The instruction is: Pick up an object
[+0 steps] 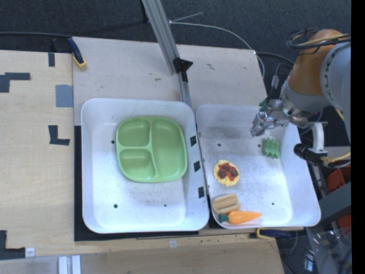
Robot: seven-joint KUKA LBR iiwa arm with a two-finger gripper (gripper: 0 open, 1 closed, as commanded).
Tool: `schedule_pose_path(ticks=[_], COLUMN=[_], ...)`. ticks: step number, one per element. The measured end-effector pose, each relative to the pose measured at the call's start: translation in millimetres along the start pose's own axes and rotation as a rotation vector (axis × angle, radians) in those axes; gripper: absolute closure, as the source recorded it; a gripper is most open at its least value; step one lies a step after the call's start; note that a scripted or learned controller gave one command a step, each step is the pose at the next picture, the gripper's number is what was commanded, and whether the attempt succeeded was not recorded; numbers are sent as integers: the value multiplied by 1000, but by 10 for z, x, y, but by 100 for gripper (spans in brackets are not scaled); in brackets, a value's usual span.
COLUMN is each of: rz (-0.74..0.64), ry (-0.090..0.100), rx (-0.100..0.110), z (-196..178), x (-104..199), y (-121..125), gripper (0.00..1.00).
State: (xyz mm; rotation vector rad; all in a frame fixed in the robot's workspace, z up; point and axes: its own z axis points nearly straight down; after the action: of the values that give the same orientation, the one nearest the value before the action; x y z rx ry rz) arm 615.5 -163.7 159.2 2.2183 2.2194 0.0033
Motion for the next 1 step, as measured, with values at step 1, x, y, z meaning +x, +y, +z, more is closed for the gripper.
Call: schedule_pose_path(ticks=[1], rz=[-1], ry=[-1], rx=[-2], z=[-636], x=[-5], y=[-1], gripper=[100])
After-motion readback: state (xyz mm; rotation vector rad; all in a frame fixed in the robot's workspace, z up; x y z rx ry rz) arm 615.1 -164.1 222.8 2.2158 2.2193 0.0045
